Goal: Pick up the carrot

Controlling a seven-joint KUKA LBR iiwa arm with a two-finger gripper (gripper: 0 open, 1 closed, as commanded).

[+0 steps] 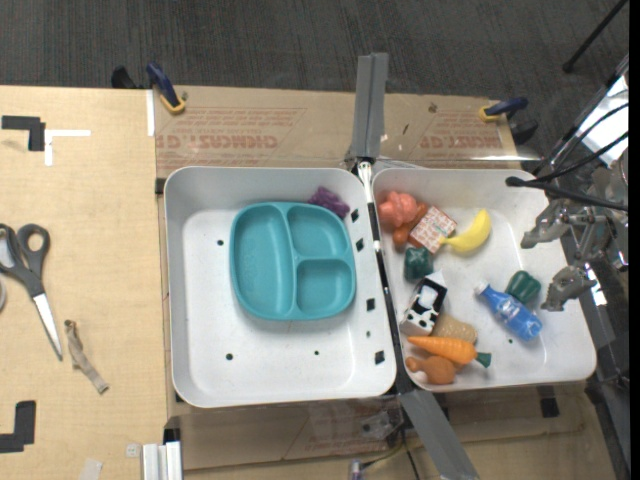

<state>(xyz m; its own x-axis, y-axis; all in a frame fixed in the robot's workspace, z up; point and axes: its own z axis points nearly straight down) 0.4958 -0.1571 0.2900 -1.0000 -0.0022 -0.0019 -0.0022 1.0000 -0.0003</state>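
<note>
Both white bins (pixel 190 298) looked like smooth moulded plastic with a faint sheen. The teal divided plate (pixel 294 261) in the left one was matt plastic, evenly coloured. The carrot (pixel 446 348) had a smooth, slightly glossy orange skin like a plastic toy, and the banana (pixel 470 232) shone the same way. The blue bottle (pixel 508 314) looked like glossy plastic. The table (pixel 75 268) showed pale wood grain with a dull finish, and brown cardboard (pixel 260 133) with printed lettering lay behind the bins, rough and matt. The scissors (pixel 32 278) had bright metal blades and grey handles. The hand (pixel 565 258) looked like bare grey metal.
</note>
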